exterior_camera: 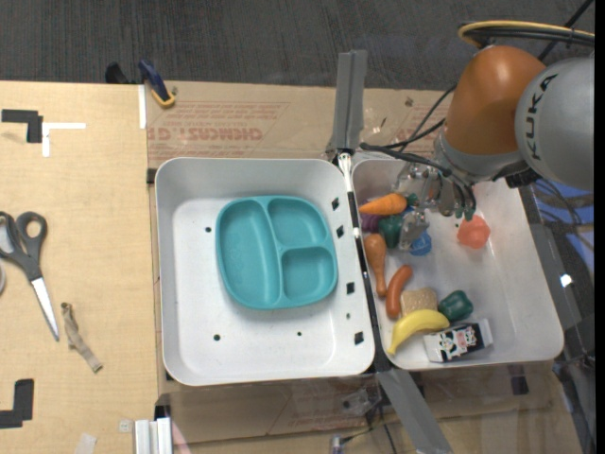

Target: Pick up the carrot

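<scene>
The carrot [384, 204] lies nearly crosswise in the right bin [529, 282], tip toward the divider. The claw [427, 206] sits just beside its thick end; I cannot tell its grip.

- My own arm [558, 112] carries the maker's name "KUKA" in dark capitals on its grey casing, running slantwise just right of the orange band.
- The cardboard sheet [241, 126] lying behind the left bin bears faint red print that sits upside down and mirrored to me; I can pick out something like "CHEMICAL" in the larger line, but the smaller line under it is too blurred to read.
- The small black-and-white carton [458, 340] at the near edge of the right bin has markings on its face, too small for me to read.
</scene>
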Robot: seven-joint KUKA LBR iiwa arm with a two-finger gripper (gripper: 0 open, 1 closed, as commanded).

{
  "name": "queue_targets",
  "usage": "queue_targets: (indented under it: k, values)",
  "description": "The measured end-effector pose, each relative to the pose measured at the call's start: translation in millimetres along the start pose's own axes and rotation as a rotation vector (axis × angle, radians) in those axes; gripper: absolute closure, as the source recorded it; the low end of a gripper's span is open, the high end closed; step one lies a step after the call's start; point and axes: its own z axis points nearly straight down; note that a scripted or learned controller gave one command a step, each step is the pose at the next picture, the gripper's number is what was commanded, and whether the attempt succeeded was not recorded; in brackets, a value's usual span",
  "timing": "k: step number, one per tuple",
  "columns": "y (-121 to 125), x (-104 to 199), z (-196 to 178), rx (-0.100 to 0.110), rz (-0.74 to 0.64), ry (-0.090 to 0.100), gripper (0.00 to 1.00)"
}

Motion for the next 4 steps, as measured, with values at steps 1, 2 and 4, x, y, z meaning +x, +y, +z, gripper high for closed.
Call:
queue_targets:
  k: [1,2,4]
  values:
    - [-5,17,1,0.008,0.246,-0.002,0.0]
    - [-2,4,3,0.004,0.229,0.004,0.0]
    - [1,-4,3,0.003,0.27,0.005,0.0]
